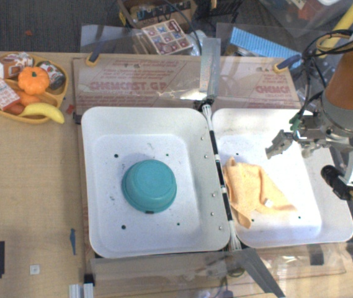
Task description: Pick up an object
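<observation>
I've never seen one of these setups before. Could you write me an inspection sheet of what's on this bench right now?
Surface: bench bearing two white bins side by side.
Job's things: teal bowl, upside down in the left bin; crumpled yellow cloth in the right bin, by the divider.
Clutter: tray of toy food on the bench's far left corner.
Pincer: pincer over the right bin, holding nothing.
Cables: black cables beside the arm.
Surroundings: boxes and a blue pad behind the bins.

Bright, even light; soft focus
</observation>
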{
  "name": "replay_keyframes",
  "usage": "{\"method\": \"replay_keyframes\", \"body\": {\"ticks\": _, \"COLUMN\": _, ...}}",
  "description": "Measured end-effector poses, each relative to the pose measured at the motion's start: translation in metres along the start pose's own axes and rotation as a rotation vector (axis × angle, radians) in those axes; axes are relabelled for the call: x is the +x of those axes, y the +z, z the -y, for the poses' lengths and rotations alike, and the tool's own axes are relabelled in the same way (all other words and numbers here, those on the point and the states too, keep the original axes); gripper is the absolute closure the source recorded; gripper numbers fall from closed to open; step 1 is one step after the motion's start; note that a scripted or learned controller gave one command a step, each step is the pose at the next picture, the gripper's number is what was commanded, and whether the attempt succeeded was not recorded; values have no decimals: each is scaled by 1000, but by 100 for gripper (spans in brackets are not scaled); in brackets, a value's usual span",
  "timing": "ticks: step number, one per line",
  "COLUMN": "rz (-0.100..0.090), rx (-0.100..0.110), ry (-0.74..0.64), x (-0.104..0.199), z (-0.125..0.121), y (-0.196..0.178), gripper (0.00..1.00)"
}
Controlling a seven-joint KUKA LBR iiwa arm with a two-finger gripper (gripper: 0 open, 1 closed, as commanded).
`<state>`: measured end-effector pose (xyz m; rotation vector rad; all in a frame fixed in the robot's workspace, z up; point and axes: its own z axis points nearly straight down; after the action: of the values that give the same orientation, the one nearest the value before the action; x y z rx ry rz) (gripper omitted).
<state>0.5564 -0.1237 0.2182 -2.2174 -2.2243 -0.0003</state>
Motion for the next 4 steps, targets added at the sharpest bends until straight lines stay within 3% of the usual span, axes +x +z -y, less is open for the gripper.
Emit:
{"method": "replay_keyframes", "body": {"ticks": 1, "rz": 4, "rx": -18, "ry": -171, "x": -4, "z": 28, "y": 125, "gripper": 0}}
{"method": "replay_keyframes", "body": {"ticks": 2, "rz": 6, "rx": -22, "ry": -147, "x": 21, "z": 46, "y": 125, "gripper": 0}}
{"method": "replay_keyframes", "body": {"ticks": 3, "rz": 3, "rx": -25, "ry": -147, "x": 22, "z": 44, "y": 114, "gripper": 100}}
{"method": "replay_keyframes", "body": {"ticks": 4, "rz": 3, "rx": -25, "ry": -147, "x": 22, "z": 44, "y": 114, "gripper": 0}}
